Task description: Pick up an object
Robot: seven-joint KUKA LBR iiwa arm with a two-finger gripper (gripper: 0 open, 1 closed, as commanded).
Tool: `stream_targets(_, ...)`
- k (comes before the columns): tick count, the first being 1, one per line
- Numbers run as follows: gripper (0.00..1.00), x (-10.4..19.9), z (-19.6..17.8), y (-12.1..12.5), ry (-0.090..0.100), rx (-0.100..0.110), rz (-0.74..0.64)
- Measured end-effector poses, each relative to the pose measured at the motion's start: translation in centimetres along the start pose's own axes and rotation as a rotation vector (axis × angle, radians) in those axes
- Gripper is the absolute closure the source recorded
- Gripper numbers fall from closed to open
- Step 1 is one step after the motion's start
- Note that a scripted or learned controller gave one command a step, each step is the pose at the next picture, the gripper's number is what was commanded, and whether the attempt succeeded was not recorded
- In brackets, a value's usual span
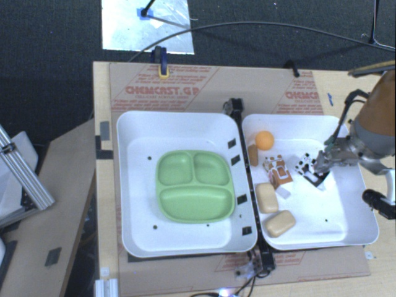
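Currently, state per item:
arm (pixel 377 119): enters from 3 o'clock, grey body with orange band, wrist angled down over the right bin.
gripper (pixel 317 169): low over the right bin floor, at roughly 3 o'clock from the bin's middle; dark tip close to the white surface.
fingers: can't tell whether open or closed; the tip is a dark blur at this angle, and nothing is visibly between them.
black-and-white object (pixel 304 164): small, patterned, just beside the gripper on its 9 o'clock side; contact not resolvable.
right bin (pixel 352 228): white, shallow; objects grouped in its 9 o'clock half.
orange ball (pixel 264 140): near the bin's 11 o'clock corner.
brown cylinder (pixel 252 154): upright-looking piece at 8 o'clock from the ball, against the bin's left wall.
orange-and-white toy (pixel 278 172): between the ball and the tan blocks, near the bin middle, at 9 o'clock from the gripper.
tan block (pixel 266 198): at 7 o'clock from the toy, near the left wall.
tan oval piece (pixel 279 223): at 5 o'clock from the block, near the bin's 7 o'clock corner.
left bin (pixel 136 166): white, touching the right bin along the centre divider.
green divided plate (pixel 195 185): three compartments, sits flat mid-bin.
bench (pixel 204 82): cardboard sheet with red print under both bins.
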State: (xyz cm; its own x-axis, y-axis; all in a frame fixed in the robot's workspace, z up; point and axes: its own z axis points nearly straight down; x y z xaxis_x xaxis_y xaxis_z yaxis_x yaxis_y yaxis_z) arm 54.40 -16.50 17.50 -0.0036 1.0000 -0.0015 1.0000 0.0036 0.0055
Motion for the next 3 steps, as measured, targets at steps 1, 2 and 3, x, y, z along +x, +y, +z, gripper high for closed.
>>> stream_targets(1,1.00,0.1,-4.3,0.0,0.000,0.000,-0.001)
stream_targets(2,1.00,0.1,-7.8,0.2,0.000,0.000,-0.001)
stream_targets(3,1.00,5.6,-8.0,-1.1,0.003,0.004,-0.007)
